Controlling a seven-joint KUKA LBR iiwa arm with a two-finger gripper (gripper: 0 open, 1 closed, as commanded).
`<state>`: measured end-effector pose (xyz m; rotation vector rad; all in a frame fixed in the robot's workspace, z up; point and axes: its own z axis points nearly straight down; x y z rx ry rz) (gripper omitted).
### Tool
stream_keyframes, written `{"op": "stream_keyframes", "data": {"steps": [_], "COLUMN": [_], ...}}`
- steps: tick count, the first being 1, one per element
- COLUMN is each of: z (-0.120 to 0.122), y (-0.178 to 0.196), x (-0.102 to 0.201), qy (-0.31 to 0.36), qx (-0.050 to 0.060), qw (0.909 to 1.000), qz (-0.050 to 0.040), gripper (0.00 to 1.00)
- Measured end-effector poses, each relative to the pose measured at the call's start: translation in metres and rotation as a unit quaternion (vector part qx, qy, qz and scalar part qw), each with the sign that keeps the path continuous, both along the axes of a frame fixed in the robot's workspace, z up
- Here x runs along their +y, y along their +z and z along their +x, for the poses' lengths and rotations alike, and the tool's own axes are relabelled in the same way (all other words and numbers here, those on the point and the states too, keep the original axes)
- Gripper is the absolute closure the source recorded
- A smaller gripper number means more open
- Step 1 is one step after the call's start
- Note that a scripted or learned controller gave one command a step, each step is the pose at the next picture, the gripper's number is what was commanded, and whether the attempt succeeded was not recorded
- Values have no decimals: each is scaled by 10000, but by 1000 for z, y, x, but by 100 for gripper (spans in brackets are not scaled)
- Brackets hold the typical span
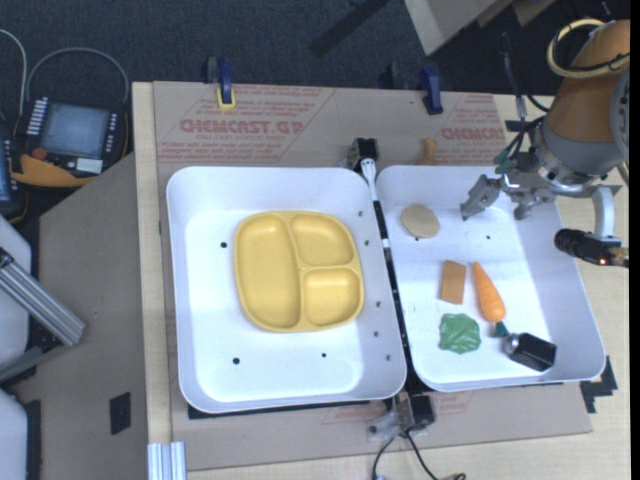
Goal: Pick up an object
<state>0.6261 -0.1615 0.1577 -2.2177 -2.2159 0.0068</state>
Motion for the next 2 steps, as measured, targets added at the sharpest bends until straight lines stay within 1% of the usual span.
{"op": "stream_keyframes", "data": {"steps": [1,2], "z": [6,5], "y": [-46,-75], "x": [-2,-1], "qy": [5,5], "qx": [-10,-10], "qw": [10000,10000], "qz": [-2,-1], "gripper": [0,0]}}
